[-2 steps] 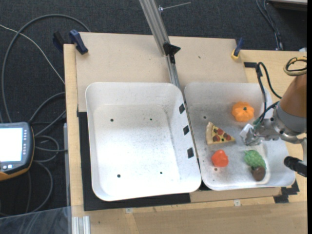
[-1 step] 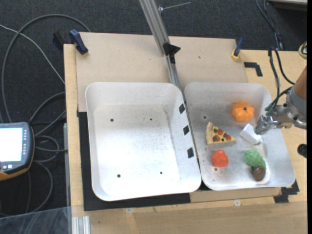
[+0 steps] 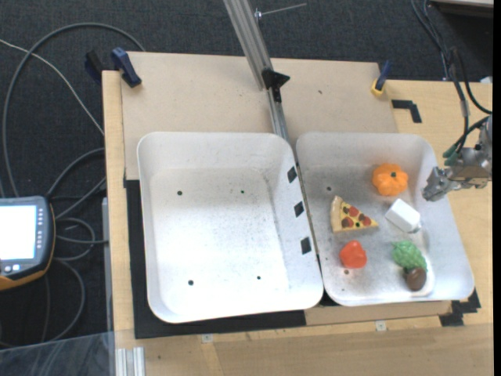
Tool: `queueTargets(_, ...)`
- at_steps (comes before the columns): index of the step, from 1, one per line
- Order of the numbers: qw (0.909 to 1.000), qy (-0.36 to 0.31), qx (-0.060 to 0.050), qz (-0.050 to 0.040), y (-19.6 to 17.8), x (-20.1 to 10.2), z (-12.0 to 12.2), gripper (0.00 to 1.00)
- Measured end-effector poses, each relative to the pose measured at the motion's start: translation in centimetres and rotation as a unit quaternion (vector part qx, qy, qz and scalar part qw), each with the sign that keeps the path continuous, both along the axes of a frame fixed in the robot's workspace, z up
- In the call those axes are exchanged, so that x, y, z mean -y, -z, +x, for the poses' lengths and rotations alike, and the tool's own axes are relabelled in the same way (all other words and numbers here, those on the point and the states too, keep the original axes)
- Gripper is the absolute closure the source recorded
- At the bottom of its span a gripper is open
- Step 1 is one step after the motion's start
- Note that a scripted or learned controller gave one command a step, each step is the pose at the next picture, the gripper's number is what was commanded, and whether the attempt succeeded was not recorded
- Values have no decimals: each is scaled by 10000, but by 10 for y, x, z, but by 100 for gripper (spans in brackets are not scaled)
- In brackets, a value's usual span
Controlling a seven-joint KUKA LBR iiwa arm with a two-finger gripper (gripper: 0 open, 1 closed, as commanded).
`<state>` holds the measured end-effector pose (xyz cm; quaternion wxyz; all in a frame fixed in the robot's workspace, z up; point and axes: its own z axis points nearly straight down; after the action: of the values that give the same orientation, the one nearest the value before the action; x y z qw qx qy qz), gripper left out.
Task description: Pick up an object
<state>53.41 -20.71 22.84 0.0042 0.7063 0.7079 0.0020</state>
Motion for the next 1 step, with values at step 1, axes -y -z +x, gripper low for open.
queueTargets(1, 10000, 3, -23, 8, -16, 0, 1, 100)
